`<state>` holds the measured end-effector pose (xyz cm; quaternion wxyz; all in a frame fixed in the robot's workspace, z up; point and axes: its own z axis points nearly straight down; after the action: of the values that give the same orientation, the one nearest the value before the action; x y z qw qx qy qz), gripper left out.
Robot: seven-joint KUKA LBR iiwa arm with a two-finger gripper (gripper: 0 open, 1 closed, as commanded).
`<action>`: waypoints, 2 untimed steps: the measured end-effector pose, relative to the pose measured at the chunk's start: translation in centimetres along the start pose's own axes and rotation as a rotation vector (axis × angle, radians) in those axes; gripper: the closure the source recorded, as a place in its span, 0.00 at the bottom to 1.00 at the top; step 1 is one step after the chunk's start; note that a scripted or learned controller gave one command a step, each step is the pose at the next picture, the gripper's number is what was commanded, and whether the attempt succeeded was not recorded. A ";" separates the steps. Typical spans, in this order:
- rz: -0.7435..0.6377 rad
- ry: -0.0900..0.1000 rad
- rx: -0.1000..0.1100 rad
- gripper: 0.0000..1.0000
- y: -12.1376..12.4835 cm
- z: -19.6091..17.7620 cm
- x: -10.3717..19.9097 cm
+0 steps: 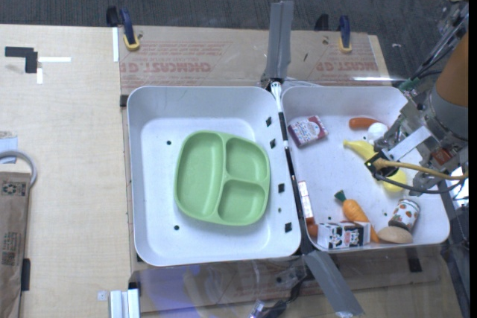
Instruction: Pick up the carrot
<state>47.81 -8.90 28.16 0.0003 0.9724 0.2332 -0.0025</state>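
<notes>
The carrot (352, 208), orange with a small green top, lies in the right bin (328, 104) toward its front, pointing toward the front right. My gripper (395, 145) hangs over the right side of that bin, above a yellow banana (361, 150). It is up and to the right of the carrot, well apart from it. Nothing shows between its fingers.
Around the carrot sit a cow-patterned carton (344, 234), a tan roll (395, 235) and a small can (403, 214). A red sausage (364, 123) and a red packet (307, 130) lie further back. The left bin (149, 160) holds a green divided plate (222, 177).
</notes>
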 end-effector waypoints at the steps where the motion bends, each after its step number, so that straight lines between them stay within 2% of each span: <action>1: 0.000 0.000 0.000 0.00 0.0 0.0 0.0; 2: -0.007 0.000 0.004 0.00 0.4 13.1 -0.4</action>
<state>47.60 -9.42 15.06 -0.0013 0.9716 0.2367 -0.0031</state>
